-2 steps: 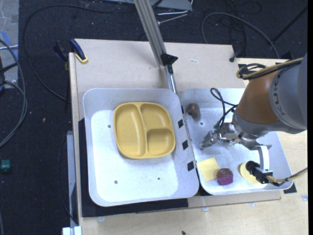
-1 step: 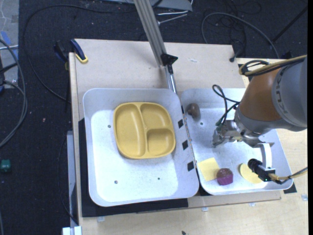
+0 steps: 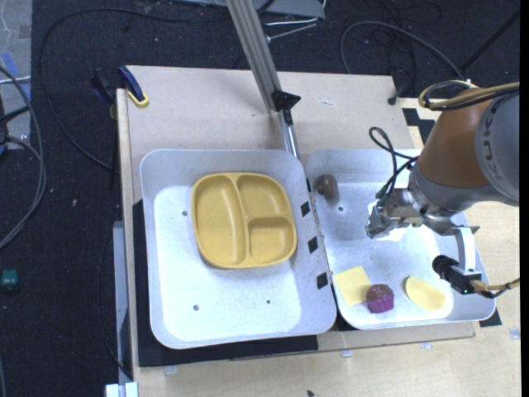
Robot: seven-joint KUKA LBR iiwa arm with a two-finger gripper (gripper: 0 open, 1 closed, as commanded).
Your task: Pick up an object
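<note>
floor (image 3: 66, 222): dark carpet, black cables (image 3: 58, 114) (looping) | bench (image 3: 207, 106): light wood | pole (image 3: 252, 35): slanted metal

Bright, even overhead light; slightly soft.

Two bins sit side by side on the bench (image 3: 207, 98) — the left bin (image 3: 165, 304) and the right bin (image 3: 351, 164), their inner edges touching. A divided tray (image 3: 244, 219) lies in the left bin, toward its back half. In the right bin, a small round lump (image 3: 327, 186) lies near the back left corner. Along the front edge lie three things in a row: a flat block (image 3: 353, 284) at left, a ball (image 3: 380, 298) just beside it, and a flat oval (image 3: 425, 293) further right. The arm (image 3: 467, 151) reaches in from the right — its gripper (image 3: 387, 221) hangs over the middle of the right bin, behind that row and right of the lump.
</note>
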